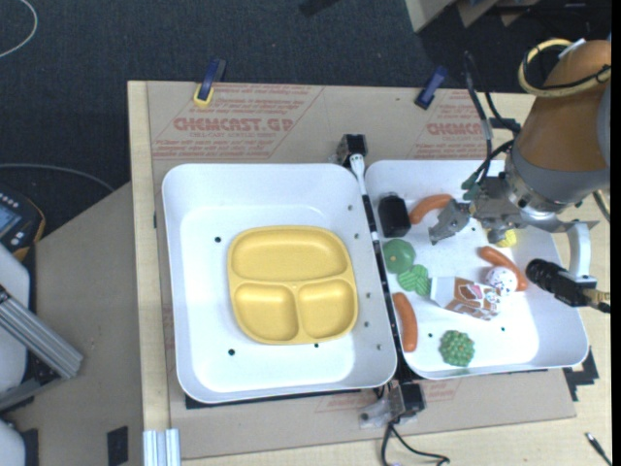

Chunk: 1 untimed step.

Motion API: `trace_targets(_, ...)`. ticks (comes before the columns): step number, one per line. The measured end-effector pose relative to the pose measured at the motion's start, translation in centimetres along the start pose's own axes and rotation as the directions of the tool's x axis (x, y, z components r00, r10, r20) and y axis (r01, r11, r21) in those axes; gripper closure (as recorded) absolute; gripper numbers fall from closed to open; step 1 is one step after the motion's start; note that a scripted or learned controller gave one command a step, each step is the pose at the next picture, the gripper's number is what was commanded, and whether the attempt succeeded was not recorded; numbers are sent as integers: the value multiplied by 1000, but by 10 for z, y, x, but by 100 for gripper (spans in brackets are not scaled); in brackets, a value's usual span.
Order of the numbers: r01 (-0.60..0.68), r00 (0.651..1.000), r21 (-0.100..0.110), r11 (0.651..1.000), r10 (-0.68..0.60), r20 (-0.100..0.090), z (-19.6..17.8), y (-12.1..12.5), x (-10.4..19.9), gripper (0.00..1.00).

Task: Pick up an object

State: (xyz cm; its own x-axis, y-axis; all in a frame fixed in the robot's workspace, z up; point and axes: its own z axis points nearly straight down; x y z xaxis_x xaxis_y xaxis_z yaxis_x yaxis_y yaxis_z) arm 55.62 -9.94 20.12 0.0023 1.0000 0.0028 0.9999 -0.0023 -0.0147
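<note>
The toy broccoli (456, 348) lies below the fingers (448, 224), seemingly apart, empty; descent is needed next.

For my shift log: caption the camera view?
Gripper hovers over toy-filled right bin; yellow tray sits in left bin.

Two bins are sitting side by side on the bench (146, 260). The left bin (194, 221) is holding a divided tray (291, 282) near its middle. The right bin (553, 333) is holding the small items: a block (393, 215) lying at its rear left, a sausage (431, 206) just right of it, a carton (470, 296) near the middle, and a broccoli piece (456, 348) at the front.
</note>
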Motion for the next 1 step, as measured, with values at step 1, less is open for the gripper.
trace_targets(1,2,1000,-13,1000,-2,2,-7,3,0,0)
